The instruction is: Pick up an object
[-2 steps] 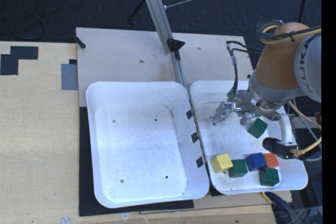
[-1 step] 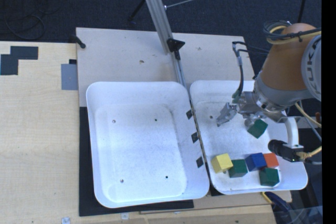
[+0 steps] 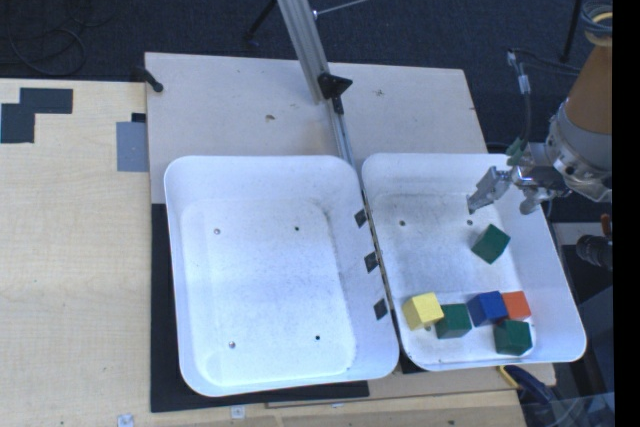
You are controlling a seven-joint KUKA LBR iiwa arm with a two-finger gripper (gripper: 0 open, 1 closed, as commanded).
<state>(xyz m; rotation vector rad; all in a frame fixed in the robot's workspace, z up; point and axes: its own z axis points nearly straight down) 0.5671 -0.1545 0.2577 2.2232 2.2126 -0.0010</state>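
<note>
- Gripper (image 3: 507,191) over right bin (image 3: 420,215), fingers spread, nothing between them.
- Lone green block (image 3: 490,244) sits rotated below: a finger may clip a corner and knock it aside.

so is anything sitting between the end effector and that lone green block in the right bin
Nothing visible does. The end effector hangs just up-left of the lone green block, with bare floor of the right bin between them. The other blocks are clustered at the bin's near edge.
</note>
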